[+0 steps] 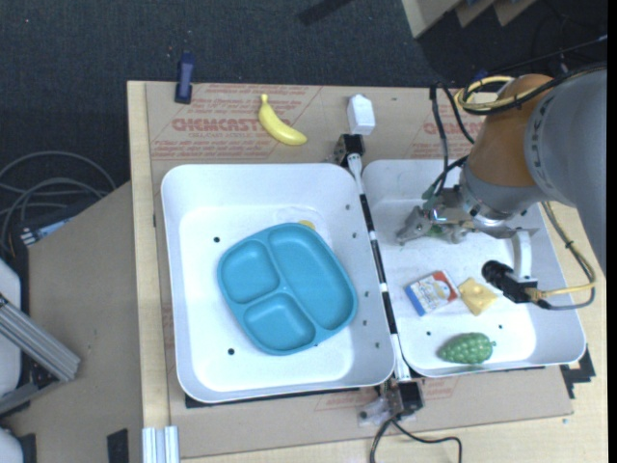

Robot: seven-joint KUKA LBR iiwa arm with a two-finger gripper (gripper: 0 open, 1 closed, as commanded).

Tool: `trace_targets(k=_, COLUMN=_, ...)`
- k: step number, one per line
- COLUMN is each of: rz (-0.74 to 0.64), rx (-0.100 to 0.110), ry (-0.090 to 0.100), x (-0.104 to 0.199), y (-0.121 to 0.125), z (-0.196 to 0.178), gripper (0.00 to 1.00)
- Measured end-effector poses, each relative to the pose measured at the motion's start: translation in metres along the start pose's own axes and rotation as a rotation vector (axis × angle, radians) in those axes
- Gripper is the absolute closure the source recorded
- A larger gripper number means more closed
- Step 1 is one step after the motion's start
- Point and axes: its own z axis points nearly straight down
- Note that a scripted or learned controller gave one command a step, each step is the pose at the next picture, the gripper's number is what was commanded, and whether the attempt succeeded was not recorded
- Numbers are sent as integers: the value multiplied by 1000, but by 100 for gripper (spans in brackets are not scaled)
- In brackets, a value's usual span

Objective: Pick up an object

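Dark carpet around the bench. The tool hangs over the right bin's far end, can't tell its grip; green grapes, carton lie toward the near edge, reachable.

Grey arm with orange band reaching in from the right, hand lowered, fingers spread
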Motion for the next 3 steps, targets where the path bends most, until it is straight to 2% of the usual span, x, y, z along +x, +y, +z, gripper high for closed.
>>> trace_targets(k=1, rz=-1, rx=0, ry=0, x=-15, y=57, z=0, gripper=0)
trace_targets(k=2, rz=-2, rx=-3, ry=-2, x=-15, y=58, z=-11, gripper=100)
trace_targets(k=3, rz=-1, rx=-2, ry=2, x=67, y=31, z=-101, gripper=100)
